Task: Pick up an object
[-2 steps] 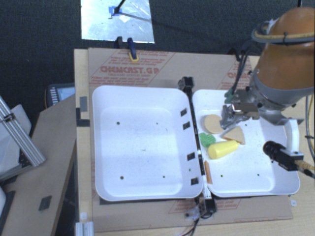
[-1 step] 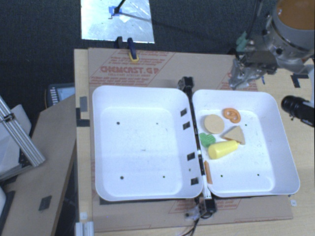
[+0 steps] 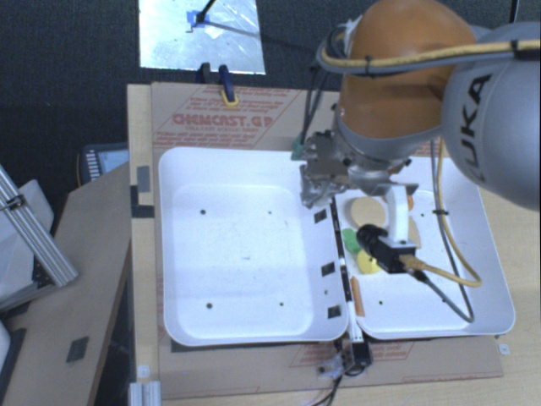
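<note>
Dark backdrop up top with a foil square fixed on it, printed cardboard sheet below, nipped at its far edge by a blue clip, and on that sheet the left bin and right bin side by side. Over the seam between them, towards the far end, the gripper hanging low under the orange-banded arm, open or closed impossible to tell from this angle. Candidates for picking all in the right bin, close to the seam: pale disc partly under the wrist, green piece just beside it, yellow piece next along, thin orange piece nearest the camera.
</note>
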{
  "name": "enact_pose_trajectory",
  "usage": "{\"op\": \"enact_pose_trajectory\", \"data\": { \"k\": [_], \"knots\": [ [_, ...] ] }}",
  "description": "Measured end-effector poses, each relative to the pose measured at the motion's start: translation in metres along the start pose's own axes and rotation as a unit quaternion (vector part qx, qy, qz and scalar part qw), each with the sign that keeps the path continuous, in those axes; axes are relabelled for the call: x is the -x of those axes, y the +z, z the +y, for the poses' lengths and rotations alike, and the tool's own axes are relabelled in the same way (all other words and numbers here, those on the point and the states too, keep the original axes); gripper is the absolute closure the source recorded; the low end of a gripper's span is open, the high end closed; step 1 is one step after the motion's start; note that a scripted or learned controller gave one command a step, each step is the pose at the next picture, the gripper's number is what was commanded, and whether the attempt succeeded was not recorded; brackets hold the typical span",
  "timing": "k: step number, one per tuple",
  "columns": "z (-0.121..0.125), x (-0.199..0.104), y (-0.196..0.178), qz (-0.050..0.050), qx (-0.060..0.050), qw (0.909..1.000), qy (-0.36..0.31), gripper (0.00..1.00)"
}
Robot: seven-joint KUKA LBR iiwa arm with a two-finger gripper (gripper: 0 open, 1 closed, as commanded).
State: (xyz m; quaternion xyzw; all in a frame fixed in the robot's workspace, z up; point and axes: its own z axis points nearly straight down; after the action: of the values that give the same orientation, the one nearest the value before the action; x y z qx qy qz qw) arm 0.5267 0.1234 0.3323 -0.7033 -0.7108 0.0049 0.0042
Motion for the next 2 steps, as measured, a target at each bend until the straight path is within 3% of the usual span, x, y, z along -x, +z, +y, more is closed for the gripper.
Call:
{"op": "enact_pose_trajectory", "data": {
  "k": [1,2],
  "knots": [
    [-0.038,-0.021,-0.143,0.004,0.015,0.9999,0.002,1.00],
    [-0.043,-0.066,-0.206,0.003,0.011,0.9999,0.001,1.00]
  ]
}}
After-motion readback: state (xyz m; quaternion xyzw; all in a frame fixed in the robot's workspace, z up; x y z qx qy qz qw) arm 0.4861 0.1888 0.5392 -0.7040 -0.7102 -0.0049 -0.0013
